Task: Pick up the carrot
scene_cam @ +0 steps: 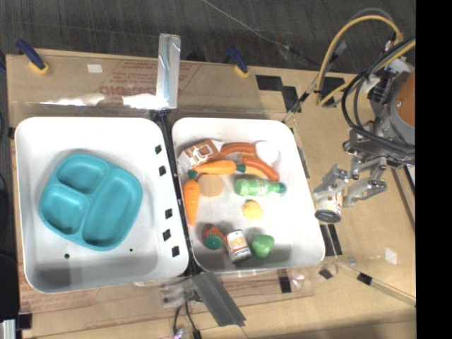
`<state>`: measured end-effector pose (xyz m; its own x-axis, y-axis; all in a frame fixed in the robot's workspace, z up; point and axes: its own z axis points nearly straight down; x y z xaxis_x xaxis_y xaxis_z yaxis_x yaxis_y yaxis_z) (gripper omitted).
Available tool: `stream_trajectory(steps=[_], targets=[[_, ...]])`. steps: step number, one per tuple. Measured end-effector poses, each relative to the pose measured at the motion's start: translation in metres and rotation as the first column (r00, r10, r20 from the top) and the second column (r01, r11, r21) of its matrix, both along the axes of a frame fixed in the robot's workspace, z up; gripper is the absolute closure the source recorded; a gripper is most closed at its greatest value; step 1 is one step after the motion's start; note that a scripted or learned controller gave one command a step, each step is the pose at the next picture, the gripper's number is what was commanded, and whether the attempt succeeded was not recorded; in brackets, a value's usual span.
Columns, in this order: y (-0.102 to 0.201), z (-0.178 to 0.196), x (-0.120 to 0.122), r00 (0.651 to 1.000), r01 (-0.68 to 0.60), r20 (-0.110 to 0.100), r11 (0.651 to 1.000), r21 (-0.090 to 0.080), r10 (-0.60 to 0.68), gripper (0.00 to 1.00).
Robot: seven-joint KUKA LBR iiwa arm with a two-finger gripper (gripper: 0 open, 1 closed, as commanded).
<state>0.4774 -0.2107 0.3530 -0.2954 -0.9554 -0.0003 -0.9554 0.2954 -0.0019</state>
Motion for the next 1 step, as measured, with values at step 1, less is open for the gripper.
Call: stream_trajectory(steps=[1], targets=[[0.0066, -0.0889, -0.0001, 0.893, -0.449, -0.005, 0.893, 0.005, 0.449, 1.00]])
